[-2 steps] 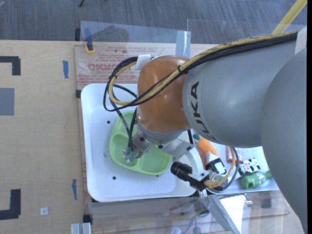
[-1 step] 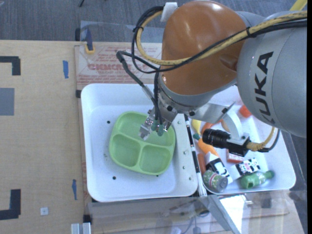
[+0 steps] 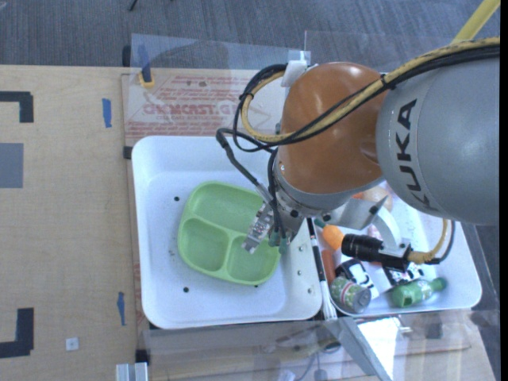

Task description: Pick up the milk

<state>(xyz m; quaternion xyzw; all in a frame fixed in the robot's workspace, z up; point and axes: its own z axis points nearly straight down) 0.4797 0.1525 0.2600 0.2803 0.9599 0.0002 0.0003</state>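
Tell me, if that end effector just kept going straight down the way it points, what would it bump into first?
Probably the green divided plate: the end effector points down over its right edge in the left bin. Its height above the plate is hard to judge.

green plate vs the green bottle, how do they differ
The green plate lies flat in the left bin; the green bottle lies on its side in the right bin. The plate is a broad, pale green tray split into compartments; the bottle is small, rounded and a deeper green. The gripper hangs over the plate's right edge, well away from the bottle. Both are green and lie in a white bin.
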